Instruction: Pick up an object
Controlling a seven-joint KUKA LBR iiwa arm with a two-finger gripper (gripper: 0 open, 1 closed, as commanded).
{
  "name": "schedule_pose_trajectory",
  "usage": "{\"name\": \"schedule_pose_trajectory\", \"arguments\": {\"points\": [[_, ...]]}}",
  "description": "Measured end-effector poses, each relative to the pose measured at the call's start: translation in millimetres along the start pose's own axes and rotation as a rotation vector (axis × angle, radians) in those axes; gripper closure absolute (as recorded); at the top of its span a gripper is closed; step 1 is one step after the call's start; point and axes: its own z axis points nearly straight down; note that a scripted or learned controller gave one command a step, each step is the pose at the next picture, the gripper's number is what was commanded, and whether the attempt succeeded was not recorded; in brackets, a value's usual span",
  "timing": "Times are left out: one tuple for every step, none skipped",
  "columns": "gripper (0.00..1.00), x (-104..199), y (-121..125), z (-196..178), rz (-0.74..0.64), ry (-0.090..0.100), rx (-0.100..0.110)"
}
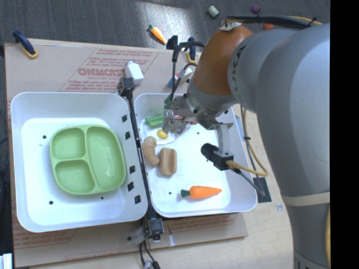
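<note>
Right bin [238, 203]: toy carrot [202, 192] near front, bread roll [168, 161], peanut-like piece [150, 151], yellow piece [162, 133], green piece [154, 120] | gripper [175, 122] over back-left corner, finger state untellable | left bin [22, 111]: 1 green divided plate [87, 159]

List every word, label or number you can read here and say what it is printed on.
"CHEMCAST", partly readable, in red on the cardboard sheet behind the left bin.
The smaller red lines around it are too blurred to read.
No text is legible on the bins, the green tray or the arm.

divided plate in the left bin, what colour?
Light green; the divided plate shows plainly in the camera view.
</note>
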Motion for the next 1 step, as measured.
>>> {"name": "schedule_pose_trajectory", "arguments": {"points": [[1.00, 32.4, -77.2, 0.3, 0.001, -0.001, 0.001]]}}
